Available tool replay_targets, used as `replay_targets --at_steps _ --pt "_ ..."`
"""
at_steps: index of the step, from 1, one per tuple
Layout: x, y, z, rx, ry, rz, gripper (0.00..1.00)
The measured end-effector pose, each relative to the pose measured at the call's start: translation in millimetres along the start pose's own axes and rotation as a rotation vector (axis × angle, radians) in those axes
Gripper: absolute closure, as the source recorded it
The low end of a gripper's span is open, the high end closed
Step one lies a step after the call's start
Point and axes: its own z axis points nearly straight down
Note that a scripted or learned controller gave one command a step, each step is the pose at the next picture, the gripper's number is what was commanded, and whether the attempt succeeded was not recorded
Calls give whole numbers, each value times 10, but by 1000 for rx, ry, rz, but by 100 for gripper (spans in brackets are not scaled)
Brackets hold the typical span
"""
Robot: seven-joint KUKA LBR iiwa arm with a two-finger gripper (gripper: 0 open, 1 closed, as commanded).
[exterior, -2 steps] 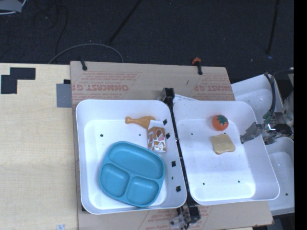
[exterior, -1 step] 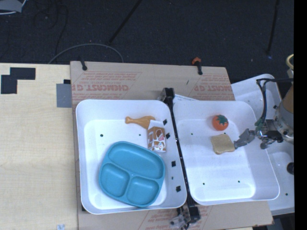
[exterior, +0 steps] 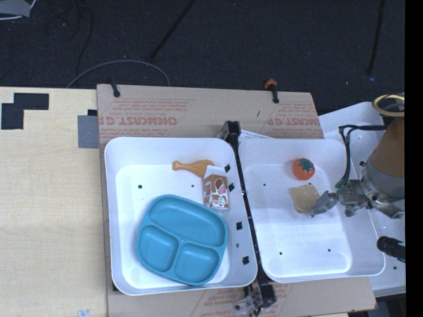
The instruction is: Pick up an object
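Observation:
In the right bin (exterior: 304,256) an orange-red tomato-like toy (exterior: 303,168) lies near the back, and a tan flat square piece (exterior: 303,197) lies just in front of it. My gripper (exterior: 322,203) reaches in from the right, its tips right beside the tan piece's right edge. In the left bin (exterior: 125,177) sit a blue divided plate (exterior: 182,239), a small brown-and-white packet (exterior: 216,191) and a tan drumstick-like toy (exterior: 192,166).
A black divider (exterior: 241,203) runs between the two bins. Cardboard (exterior: 205,111) lies under and behind them. The arm's body (exterior: 390,170) stands over the right bin's right rim. The front half of the right bin floor is bare white.

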Motion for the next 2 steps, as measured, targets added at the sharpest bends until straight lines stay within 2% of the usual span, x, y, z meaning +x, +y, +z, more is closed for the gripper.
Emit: replay_targets --at_steps 1,2 --pt "15 -11 538 0 0 0 0" --pt "-5 -5 410 -3 -1 5 100"
